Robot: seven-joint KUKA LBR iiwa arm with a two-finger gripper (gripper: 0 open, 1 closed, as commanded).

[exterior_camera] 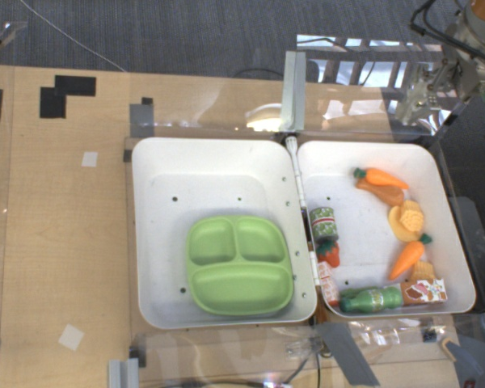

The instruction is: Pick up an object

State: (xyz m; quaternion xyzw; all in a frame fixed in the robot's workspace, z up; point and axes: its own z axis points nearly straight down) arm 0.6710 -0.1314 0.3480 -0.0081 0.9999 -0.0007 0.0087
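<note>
The pincer (436, 87) hangs at one o'clock above the surface, outside the right bin (364, 156); whether it is spread, I cannot tell. Candidates line that bin's edges, including a carrot (380, 180) at one o'clock and a green bottle (372, 299) at six, leaving its middle open for approach.

My arm (478, 6): cut off by the top right corner, so I see just a slice of it.
My gripper (427, 95): blurred against the metal frame; finger state unreadable.
Can (322, 223), below my gripper to the left: label too small to read.
Small box (427, 291), far below my gripper: print unreadable.
Red packet (326, 281), down left of my gripper: partly tucked against the right bin (364, 156) wall.
</note>
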